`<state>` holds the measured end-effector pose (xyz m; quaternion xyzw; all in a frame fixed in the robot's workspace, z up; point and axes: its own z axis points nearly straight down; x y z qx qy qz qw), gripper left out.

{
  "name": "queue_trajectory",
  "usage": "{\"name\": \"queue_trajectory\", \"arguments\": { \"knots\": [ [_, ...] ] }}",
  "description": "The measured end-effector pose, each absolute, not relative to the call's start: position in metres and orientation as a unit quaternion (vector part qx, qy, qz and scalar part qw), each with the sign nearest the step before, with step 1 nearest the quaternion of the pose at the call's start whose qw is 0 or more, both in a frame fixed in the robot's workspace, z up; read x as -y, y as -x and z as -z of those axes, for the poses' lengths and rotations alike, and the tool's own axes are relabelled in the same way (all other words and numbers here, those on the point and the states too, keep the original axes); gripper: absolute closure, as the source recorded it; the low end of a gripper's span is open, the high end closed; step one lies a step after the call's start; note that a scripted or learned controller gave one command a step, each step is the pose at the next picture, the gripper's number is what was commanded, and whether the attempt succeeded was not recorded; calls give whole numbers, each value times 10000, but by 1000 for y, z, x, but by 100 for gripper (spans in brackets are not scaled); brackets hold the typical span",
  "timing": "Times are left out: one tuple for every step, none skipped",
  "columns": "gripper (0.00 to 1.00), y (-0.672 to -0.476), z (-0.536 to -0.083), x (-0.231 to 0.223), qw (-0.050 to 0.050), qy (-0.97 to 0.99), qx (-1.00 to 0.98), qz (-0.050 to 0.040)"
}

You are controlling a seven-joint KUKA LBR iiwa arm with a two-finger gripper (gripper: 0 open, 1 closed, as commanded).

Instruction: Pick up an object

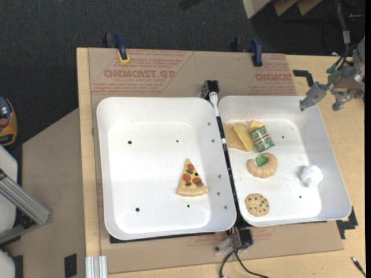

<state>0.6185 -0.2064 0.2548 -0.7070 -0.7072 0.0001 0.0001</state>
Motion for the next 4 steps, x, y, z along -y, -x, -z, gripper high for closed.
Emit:
{"name": "queue_trajectory", "arguments": {
  "knots": [
    [0,-666,-77,167,30,7053,7089,-7],
    [0,-606,-85,101,36,7056,7086,-10],
    [100,-608,-96,105,-7,7072,7070,3],
    [100,-638,-191,41,-37,7046,7096,41]
  ]
}}
